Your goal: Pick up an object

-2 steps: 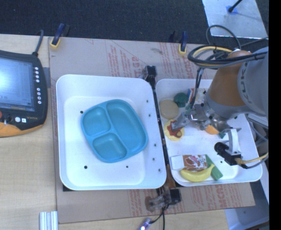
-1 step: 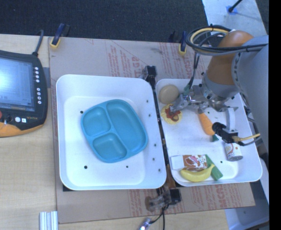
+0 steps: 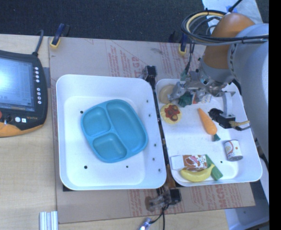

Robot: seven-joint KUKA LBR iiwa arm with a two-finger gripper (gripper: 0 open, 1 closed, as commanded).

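The tool (image 3: 190, 91) is down at about eleven o'clock in the right bin (image 3: 248, 174), over a dark green object (image 3: 185, 99), seemingly at the grasp step, though whether it has closed I cannot tell; next comes clamping and lifting straight.

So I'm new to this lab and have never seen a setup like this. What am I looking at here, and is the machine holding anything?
This is one camera fixed above a bench, looking down at a slant. The grey and orange shape at the upper right is a robot arm; its end effector hangs low over the far end of the right bin. I cannot tell whether it grips anything. That bin holds toy food: a carrot, a banana, a small can, a picture carton and a small round pizza. The left bin holds a blue divided plate. The screen device on the left is a control pendant.
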